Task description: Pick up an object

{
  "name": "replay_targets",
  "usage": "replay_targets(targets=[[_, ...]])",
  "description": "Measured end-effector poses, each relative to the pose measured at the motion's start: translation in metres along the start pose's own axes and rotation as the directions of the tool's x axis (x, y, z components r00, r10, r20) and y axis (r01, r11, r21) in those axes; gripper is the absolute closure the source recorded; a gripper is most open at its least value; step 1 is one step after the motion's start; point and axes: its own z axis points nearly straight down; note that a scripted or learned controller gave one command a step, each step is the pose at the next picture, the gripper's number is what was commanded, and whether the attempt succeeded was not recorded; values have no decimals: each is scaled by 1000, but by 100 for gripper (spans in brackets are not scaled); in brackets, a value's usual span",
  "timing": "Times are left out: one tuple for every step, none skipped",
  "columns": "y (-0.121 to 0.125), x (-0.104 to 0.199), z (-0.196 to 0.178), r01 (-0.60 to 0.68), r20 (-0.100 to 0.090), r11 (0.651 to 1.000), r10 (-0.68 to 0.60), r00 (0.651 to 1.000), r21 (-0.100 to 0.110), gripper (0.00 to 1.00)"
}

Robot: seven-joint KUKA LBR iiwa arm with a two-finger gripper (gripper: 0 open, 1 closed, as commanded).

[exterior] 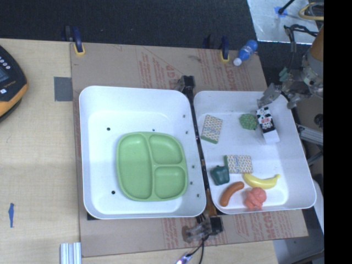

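1. At the right edge we see the gripper above the right bin's upper rim; whether it grips, we cannot tell.
2. We find a banana, sausage and cow-patterned carton lower down, inside that bin.
3. A green divided plate lies in the left bin.

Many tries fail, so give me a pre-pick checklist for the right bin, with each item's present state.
1. Items lie in the right bin: ok.
2. Banana lies apart from the hotdog: ok.
3. Banana apart from the pink item: not ok, they sit close.
4. Claw poised over a target: not ok, it sits at the bin's far edge.
5. Claw open for a grasp: cannot tell.
6. Green plate out of the way in the left bin: ok.
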Motion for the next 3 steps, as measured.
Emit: replay_targets(targets=[[15,-6,113,2,1,1000,-2,1000,-2,0],[17,-7,98,8,4,1000,-8,1000,-7,100],[17,34,108,1,5,1000,-1,1000,-13,100]])
